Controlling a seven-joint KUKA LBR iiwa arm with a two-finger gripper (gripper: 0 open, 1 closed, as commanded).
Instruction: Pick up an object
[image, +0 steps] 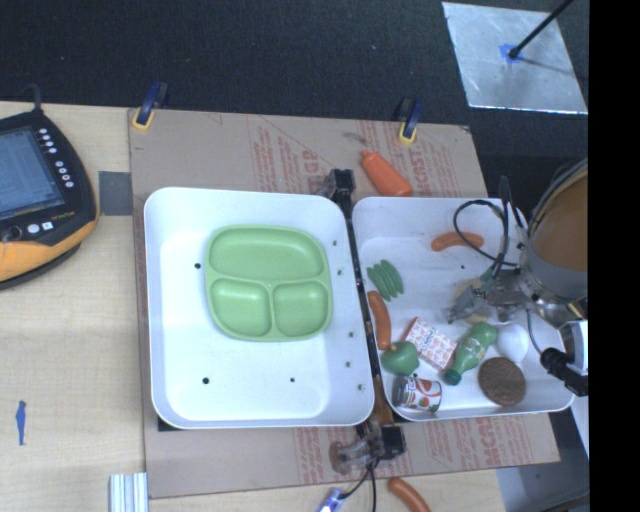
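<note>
The camera view has the gripper (478, 300) low in the right bin (420, 215), right above the green bottle (470, 350), probably lined up for a grab, though whether it's got anything is honestly impossible to tell since the wrist clutter hides it.

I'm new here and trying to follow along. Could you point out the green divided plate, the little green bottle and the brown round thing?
green divided plate (268, 281), camera view, on its middle ridge.
green bottle (470, 350), camera view, mid-body.
brown round thing (501, 381), camera view, its centre.
</note>
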